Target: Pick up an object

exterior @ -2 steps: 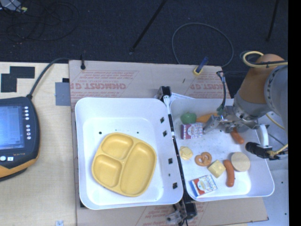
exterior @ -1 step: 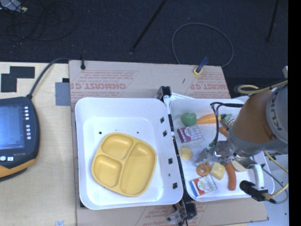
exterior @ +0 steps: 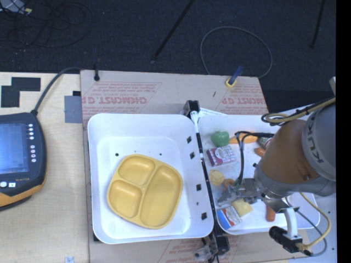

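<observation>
Yellow divided plate (exterior: 145, 190) sits alone in the left bin (exterior: 104, 130), tilted on the diagonal, three compartments, nothing in them. Well apart from the arm, so not the likely target.

Right bin (exterior: 204, 119) holds the clutter: green round object (exterior: 220, 138) near the top, purple-and-white carton (exterior: 221, 156) just below it, small pale yellow piece (exterior: 216, 177) below that, orange pieces (exterior: 248, 139) toward the back right, a blue-and-white packet (exterior: 226, 218) at the front edge, a thin orange-red item (exterior: 270, 215) further right.

Gripper (exterior: 235, 195) hangs low over the front half of the right bin, wrist and orange band above it to the right. Pale yellow block (exterior: 242, 207) lies just beside the fingertip area, slightly below and right of it in the view, touching or nearly touching the blue-and-white packet. Its long axis looks roughly diagonal, though it is partly hidden by the wrist.

Can't tell from this angle whether the gripper is apart or together, or whether anything sits in it. Judgement: the block is the nearest candidate; a short shift toward the front-right should put the gripper over it.
</observation>
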